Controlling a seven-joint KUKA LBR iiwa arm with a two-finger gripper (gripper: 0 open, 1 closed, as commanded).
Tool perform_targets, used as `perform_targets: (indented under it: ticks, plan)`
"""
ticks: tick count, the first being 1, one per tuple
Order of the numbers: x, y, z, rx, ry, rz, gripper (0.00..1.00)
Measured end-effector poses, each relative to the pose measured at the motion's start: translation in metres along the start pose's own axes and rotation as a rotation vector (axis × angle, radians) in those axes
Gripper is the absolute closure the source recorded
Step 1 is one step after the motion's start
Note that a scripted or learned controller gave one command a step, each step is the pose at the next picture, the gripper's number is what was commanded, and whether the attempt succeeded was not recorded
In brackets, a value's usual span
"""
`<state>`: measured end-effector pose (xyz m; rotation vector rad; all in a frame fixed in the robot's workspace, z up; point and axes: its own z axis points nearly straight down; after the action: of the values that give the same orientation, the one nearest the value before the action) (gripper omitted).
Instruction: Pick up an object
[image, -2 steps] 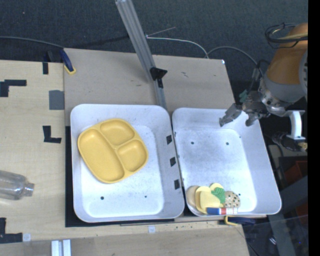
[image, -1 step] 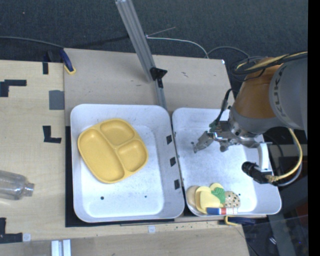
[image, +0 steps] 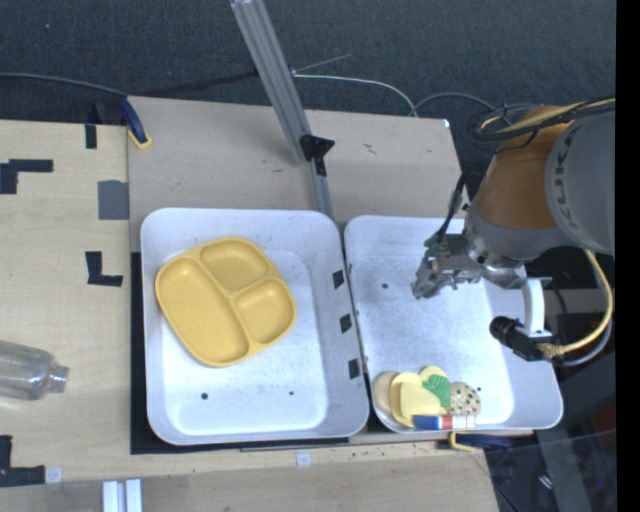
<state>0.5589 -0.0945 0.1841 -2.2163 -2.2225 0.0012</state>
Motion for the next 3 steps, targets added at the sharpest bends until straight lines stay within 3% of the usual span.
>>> perform_targets:
  ticks: [1, 2, 3]
  plan:
    - [-0.013, 0.017, 0.095, -0.003, -0.002, 0.003, 1.00]
    - [0.058, 0.001, -0.009, -0.008, 0.001, -0.004, 1.00]
    - [0.062, 0.054, -0.052, -0.009, -0.002, -0.001, 1.00]
